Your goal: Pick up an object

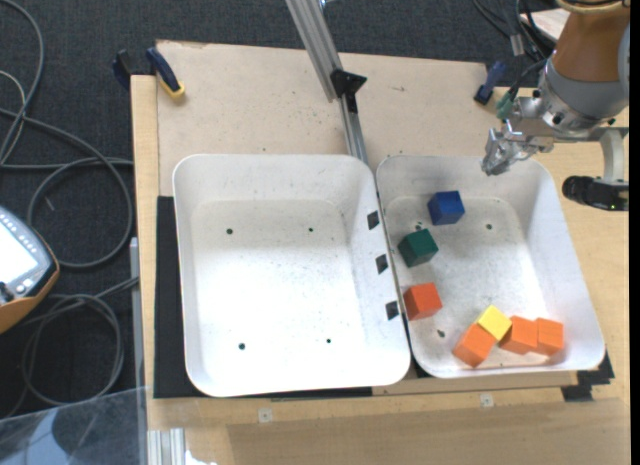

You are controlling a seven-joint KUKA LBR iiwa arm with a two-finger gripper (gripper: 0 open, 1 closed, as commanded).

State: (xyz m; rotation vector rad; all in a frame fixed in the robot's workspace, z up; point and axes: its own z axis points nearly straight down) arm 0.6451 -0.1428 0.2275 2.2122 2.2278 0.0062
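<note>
My gripper point(497, 158) hangs over the far rim of the right bin point(570, 253), holding nothing; I cannot tell its state.

Targets: blue cube point(446, 206) nearest, green cube point(419, 247) just beyond, both standing free.

Risks:
- The orange cube point(423, 300) sits close to the wall by the left bin point(200, 193); a finger may strike that wall.
- The yellow cube point(493, 322) touches three more orange blocks point(523, 335) near the front rim; descent there likely scatters them.

Clearance: open floor surrounds the blue cube. The slanted metal post point(320, 43) stands well apart.
</note>
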